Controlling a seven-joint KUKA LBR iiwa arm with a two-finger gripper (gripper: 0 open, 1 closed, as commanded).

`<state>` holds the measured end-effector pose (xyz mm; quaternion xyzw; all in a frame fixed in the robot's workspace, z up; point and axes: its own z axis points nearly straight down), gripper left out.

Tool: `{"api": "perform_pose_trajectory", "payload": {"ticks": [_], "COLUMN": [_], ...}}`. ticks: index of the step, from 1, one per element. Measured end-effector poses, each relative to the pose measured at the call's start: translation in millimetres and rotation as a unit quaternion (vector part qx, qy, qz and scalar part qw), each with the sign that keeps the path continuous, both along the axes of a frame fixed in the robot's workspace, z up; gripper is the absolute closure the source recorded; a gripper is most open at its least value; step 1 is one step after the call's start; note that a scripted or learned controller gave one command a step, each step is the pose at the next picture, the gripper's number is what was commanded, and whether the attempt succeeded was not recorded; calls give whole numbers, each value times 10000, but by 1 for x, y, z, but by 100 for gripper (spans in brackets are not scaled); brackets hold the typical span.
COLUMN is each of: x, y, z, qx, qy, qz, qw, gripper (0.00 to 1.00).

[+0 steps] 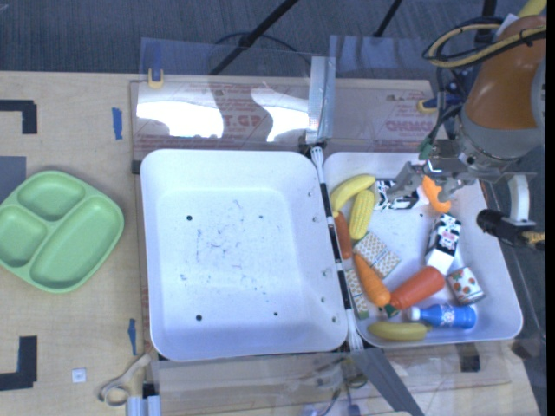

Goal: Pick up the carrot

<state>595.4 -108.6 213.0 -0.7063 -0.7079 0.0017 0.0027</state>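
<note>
gripper (431, 180) over back of right bin (507, 323), fingers clenched on a small orange piece (437, 193), lifted clear of the pile | carrot (371, 281) lying loose mid-bin beside checkered block (378, 251), orange bottle (417, 288) just right | left bin (165, 319) alongside

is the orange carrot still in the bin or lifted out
In the bin: the orange carrot lies flat among toys in the right white bin.
</note>
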Motion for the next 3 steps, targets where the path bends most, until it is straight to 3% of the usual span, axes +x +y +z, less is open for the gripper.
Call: {"api": "perform_pose_trajectory", "payload": {"ticks": [1,2,3], "x": [33,71,73], "y": [-109,-108,-100], "z": [-15,-92,-101], "qx": [-8,10,-8], "qy": [-28,-38,-57], "qz": [979,1561,2387], "qw": [9952,9877,9711], "gripper": [0,0,0]}}
